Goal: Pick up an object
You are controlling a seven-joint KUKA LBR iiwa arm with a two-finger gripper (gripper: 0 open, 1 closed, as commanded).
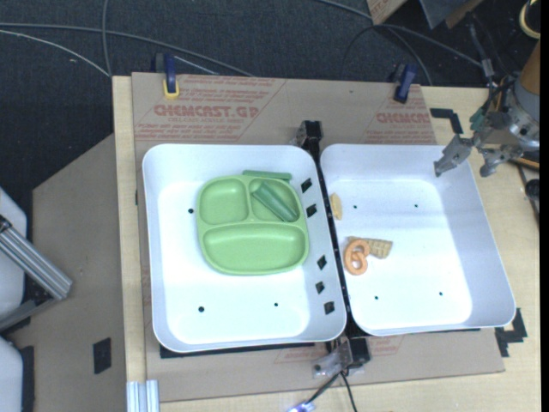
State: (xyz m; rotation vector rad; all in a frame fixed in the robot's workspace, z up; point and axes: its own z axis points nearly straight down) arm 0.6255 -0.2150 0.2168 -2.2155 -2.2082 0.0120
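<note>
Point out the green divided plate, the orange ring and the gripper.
green divided plate (249, 247): camera view, large lower compartment.
orange ring (356, 259): camera view, ring's band.
gripper (467, 156): camera view, between its fingertips.

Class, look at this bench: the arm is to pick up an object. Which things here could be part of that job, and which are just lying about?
Part of the job:
gripper, jaws spread, above the right bin's far edge
orange ring
tan piece touching it
small tan bit
green divided plate
green piece in the plate

Lying about:
blue clamps
cables
cardboard sheet
</note>
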